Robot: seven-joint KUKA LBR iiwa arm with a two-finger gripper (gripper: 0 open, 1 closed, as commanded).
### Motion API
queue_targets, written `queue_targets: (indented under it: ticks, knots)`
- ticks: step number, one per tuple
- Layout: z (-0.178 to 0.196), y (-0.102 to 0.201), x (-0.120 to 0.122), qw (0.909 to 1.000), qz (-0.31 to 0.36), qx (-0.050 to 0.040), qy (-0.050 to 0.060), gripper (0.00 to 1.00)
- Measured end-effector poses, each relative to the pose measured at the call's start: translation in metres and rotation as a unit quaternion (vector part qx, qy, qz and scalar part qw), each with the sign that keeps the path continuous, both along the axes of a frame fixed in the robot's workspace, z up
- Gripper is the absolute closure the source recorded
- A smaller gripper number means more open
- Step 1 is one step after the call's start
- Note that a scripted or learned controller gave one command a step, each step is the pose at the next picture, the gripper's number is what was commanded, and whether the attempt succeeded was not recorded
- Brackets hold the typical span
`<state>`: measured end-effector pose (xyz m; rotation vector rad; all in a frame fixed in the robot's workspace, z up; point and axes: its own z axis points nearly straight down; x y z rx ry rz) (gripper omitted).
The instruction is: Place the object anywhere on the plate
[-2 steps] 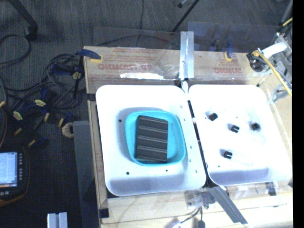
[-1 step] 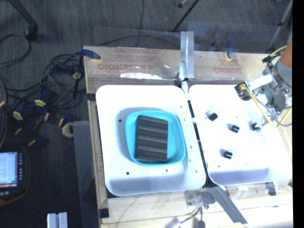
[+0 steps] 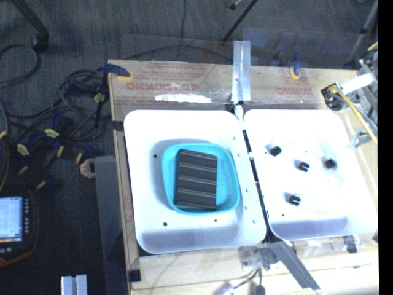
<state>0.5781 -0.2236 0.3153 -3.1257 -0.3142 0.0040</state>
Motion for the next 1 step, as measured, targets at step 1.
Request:
queue_targets:
  ticks: [1]
  knots:
    - [0.1189, 0.0, 0.033, 1.0, 0.0, -0.0008, 0.0, 0.0]
